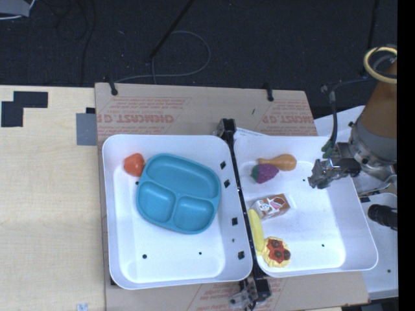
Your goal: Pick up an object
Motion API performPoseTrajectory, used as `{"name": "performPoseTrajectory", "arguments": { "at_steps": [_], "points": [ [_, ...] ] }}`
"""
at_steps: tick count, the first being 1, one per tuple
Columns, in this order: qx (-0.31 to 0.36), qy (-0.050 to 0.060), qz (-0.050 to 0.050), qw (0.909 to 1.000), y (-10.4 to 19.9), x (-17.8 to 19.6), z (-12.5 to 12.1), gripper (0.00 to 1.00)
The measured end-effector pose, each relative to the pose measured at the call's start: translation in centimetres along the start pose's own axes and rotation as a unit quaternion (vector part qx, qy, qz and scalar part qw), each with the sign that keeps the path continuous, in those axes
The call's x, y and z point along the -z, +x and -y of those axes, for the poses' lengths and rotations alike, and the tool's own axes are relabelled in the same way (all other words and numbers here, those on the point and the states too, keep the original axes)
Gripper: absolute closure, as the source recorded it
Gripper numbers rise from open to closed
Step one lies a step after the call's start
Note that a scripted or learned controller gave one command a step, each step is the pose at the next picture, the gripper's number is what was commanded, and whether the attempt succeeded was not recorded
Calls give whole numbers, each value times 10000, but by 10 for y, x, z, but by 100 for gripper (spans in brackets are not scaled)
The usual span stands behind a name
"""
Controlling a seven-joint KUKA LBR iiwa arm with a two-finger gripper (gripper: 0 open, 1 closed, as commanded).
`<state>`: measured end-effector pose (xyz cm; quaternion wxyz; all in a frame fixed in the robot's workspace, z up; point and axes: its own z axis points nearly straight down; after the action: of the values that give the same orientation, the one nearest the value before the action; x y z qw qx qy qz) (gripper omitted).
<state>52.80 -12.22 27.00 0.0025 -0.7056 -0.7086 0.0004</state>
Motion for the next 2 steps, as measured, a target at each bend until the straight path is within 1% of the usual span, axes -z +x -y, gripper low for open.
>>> {"name": "performPoseTrajectory", "arguments": {
  "at_steps": [1, 2],
  "points": [
    [-4, -2, 3, 10000, 43, -10, -6, 100],
    [2, 4, 1, 10000, 100, -25, -4, 100]
  ]
}}
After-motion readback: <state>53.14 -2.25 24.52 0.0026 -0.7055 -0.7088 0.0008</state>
